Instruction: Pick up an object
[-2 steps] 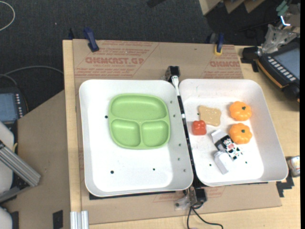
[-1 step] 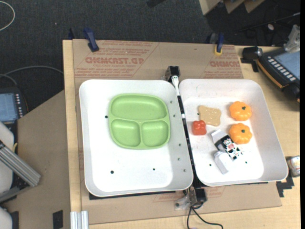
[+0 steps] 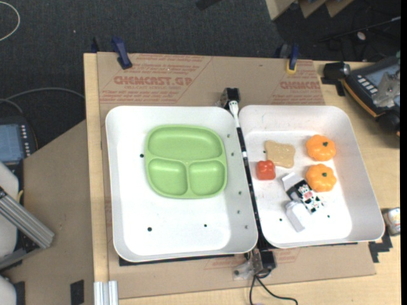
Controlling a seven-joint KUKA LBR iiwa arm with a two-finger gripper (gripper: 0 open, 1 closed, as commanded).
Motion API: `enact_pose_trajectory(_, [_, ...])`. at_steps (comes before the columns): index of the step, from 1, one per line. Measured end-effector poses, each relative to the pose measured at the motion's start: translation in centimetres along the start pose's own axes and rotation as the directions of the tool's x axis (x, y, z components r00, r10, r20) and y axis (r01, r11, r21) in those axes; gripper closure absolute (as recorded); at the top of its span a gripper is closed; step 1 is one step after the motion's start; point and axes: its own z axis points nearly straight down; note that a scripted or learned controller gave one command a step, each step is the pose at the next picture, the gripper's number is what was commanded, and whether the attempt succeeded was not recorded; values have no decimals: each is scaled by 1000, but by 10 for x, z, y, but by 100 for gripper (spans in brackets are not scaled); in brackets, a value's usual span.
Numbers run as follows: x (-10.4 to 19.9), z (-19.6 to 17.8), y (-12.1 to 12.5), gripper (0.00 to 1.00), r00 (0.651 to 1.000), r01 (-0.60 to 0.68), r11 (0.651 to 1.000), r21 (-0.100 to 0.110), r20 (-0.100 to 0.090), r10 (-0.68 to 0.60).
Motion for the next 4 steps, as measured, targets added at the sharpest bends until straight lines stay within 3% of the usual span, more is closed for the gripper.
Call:
enact_pose_trajectory(1, [32, -3, 66, 100, 1000, 8, 1000, -12, 3, -8])
enact_pose_trajectory(2, [-1, 14, 40, 100, 1000, 0, 1000, -4, 2, 0])
enact_pose_trajectory(3, [37, 67, -55, 100, 1000, 1, 1000, 4, -3, -1])
enact_pose_trajectory(4, [63, 51, -126, 100, 1000, 2, 1000, -2, -2, -2])
